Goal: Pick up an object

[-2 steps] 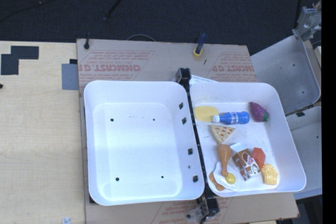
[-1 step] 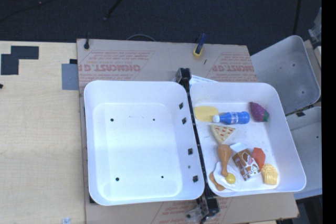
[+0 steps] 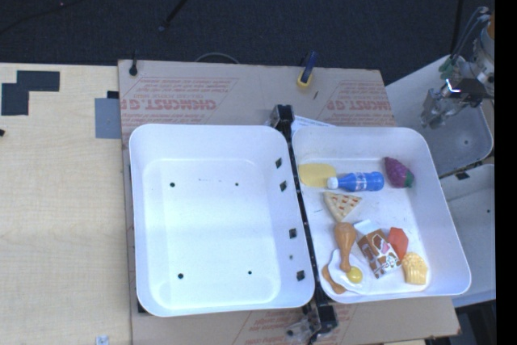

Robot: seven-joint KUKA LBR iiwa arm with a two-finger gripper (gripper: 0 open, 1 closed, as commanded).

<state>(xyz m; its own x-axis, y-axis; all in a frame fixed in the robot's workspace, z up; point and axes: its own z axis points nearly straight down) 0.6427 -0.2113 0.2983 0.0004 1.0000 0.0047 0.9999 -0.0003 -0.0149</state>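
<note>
Light wooden tabletop carries two white bins; toys cluster in right white plastic bin, blue plastic bottle among them. Gripper parked off-bin upper right, nothing held.

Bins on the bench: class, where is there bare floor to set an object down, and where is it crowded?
The left bin offers open floor wall to wall. The right bin is crowded from the blue bottle down to the fried egg; its upper strip is bare.
</note>
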